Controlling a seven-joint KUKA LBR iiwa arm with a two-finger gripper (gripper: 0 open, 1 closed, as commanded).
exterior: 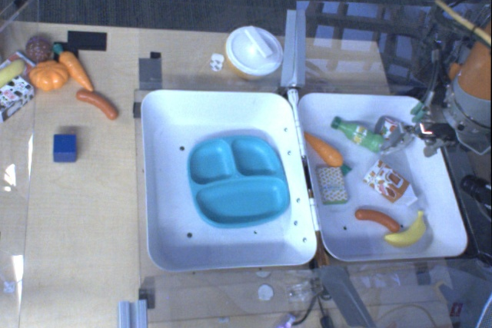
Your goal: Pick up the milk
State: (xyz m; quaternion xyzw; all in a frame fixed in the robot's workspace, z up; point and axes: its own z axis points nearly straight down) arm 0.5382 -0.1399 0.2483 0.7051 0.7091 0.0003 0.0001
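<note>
Camera view, left to right: the left bin [165, 165] carries a blue divided plate [238, 180]. All the action belongs to the right bin [442, 180], where the toys crowd together. An orange carrot [323, 150] lies against that bin's left wall, and a green checked pad [332, 184] sits just below it. A green bottle [357, 134] stretches from the carrot's side toward the gripper [393, 130], which hovers at the bottle's right end. Whether the gripper is open or closed cannot be told from this slant, and nothing shows as gripped.

The milk [386, 182] (judged to be the small white carton with the red-brown print) lies flat near the bin's middle. It sits just below the gripper in the frame and slightly to its left, apart from it. The carton rests skewed to the bin walls, its corners pointing diagonally. Its long axis is hard to read.

A sausage [377, 219] and a banana [407, 232] lie close below the carton, so the clearest room appears to be on its right, toward the bare floor by the right wall. The arm [469, 88] reaches in over that upper right corner, and the coming move looks like a short shift down-frame off the bottle.
</note>
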